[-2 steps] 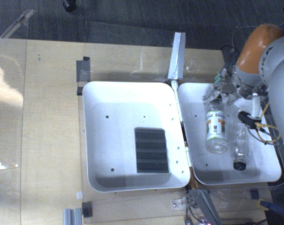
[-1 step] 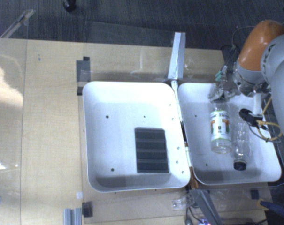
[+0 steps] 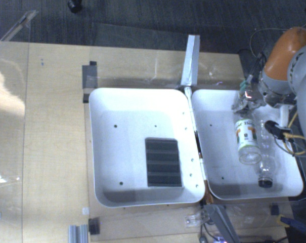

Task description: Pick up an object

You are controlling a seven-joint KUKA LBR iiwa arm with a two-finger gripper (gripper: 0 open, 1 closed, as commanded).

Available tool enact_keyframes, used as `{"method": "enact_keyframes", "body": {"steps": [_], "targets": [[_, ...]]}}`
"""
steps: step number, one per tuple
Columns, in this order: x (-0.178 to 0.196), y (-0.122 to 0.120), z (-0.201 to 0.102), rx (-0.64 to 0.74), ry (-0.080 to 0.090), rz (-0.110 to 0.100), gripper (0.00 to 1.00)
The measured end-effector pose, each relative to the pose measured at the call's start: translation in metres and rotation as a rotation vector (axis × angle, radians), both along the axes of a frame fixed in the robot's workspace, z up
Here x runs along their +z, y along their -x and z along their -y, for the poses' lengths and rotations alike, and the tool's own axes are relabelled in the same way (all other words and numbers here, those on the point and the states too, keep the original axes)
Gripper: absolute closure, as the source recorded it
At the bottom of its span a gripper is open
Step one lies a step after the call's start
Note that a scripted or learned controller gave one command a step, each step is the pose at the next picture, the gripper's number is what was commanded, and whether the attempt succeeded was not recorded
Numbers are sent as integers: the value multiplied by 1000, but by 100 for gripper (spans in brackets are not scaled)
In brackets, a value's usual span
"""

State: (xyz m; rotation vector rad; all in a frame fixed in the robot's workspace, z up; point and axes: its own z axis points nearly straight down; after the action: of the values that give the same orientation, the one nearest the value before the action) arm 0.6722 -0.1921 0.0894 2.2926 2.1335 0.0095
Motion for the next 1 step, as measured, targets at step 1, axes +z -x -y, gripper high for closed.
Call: {"method": "enact_keyframes", "body": {"steps": [1], "targets": [[0,0,5,-208,-4,0,100]]}}
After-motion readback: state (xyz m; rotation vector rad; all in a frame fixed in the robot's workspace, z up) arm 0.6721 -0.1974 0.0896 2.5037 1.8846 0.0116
